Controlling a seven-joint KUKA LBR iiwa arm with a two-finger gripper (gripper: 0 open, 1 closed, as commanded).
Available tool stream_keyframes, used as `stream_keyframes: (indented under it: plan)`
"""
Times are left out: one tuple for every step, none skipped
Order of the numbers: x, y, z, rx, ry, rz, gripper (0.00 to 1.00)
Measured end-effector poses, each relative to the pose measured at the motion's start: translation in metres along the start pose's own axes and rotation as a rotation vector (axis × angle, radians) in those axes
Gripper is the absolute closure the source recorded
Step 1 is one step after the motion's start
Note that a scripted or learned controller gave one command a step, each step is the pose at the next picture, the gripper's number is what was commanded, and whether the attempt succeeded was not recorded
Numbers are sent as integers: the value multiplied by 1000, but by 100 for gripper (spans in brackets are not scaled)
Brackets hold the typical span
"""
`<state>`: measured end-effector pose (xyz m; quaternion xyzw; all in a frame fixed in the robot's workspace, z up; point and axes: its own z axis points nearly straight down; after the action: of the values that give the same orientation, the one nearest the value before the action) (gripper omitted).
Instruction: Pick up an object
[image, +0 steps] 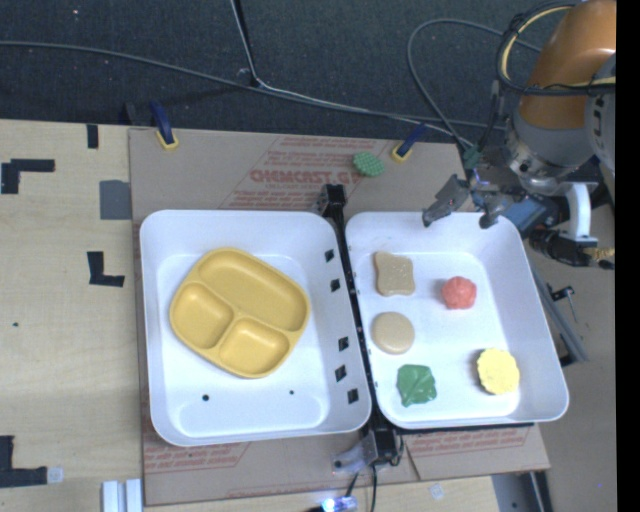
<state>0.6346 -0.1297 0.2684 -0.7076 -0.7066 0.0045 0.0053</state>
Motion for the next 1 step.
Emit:
stream_keyframes:
  plan:
    - [0, 2, -8, -12, -2, -3, 0]
